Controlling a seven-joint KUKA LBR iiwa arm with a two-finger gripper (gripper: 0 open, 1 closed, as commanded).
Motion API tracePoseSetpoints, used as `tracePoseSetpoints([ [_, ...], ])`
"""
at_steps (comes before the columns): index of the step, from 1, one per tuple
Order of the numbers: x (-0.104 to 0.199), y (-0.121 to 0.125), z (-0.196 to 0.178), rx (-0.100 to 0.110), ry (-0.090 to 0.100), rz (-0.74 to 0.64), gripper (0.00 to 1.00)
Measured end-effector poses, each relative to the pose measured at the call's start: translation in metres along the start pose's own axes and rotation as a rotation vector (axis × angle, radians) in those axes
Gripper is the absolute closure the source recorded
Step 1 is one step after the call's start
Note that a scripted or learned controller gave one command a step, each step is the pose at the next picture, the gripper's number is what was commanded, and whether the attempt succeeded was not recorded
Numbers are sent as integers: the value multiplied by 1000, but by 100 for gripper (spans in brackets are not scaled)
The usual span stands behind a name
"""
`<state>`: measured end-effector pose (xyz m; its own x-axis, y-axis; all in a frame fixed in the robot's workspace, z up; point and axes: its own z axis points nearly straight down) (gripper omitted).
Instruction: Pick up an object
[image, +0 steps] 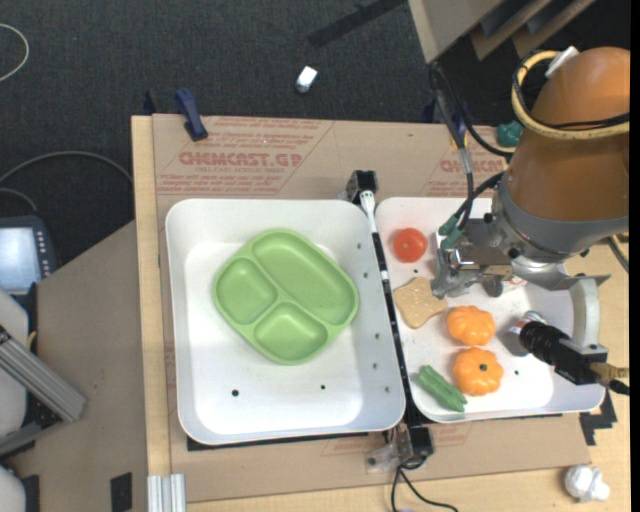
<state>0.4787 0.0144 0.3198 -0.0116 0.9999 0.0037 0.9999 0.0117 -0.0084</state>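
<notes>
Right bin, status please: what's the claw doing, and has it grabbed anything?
Gripper low in right bin, nothing seen held. Tan slice just beside it; tomato, two orange fruits, green piece lying loose. Green plate in left bin.

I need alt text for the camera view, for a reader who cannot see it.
A grey and orange robot arm lowers its gripper into the right bin, above a tan food piece, beside a tomato, two orange fruits and a green vegetable. The left bin holds a green divided plate.
</notes>
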Motion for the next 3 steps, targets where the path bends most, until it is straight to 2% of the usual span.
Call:
tracePoseSetpoints([
  [1, -18, -1, 104, 4, -4, 15, 100],
  [2, 6, 2, 74, -12, -3, 9, 100],
  [3, -12, 0, 139, 1, -4, 15, 100],
])
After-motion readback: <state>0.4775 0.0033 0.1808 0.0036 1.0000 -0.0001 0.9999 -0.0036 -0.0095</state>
